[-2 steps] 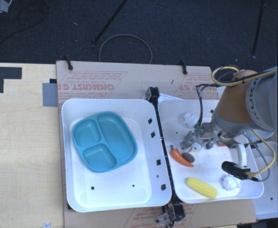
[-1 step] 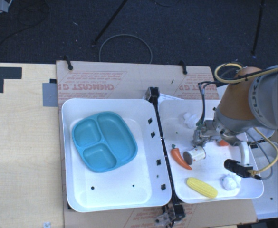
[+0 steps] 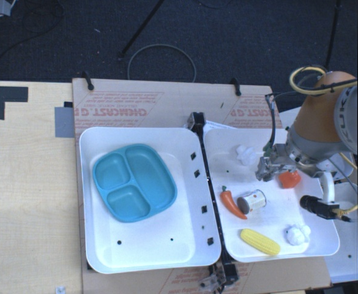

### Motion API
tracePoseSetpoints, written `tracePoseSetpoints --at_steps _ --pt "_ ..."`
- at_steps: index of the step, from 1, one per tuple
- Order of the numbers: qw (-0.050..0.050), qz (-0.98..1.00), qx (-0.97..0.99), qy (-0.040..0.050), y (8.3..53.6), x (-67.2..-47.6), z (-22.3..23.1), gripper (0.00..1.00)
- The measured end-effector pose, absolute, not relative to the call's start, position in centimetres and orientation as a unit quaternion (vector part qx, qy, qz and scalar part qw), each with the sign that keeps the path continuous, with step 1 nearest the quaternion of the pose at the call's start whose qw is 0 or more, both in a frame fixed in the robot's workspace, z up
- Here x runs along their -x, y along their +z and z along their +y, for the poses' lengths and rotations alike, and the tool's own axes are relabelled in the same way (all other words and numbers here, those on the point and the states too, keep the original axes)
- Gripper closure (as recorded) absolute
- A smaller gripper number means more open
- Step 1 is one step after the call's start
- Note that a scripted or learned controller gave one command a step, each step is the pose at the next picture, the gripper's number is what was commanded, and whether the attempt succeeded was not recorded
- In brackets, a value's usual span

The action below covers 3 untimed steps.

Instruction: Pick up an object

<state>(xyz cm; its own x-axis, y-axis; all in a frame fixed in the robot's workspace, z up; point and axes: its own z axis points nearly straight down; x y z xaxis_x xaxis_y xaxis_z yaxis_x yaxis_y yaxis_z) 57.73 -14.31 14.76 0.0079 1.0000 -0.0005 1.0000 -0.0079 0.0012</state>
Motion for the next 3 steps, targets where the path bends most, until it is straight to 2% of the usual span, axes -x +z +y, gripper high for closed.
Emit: tracePoseSetpoints --at_steps 2,3 --pt "0.001 0.707 -0.707 0.0005 22.6 -57.8 -14.4 1.0" --pt "-0.002 0.709 -0.706 -0.0001 23.3 -57.0 -9.0 1.0"
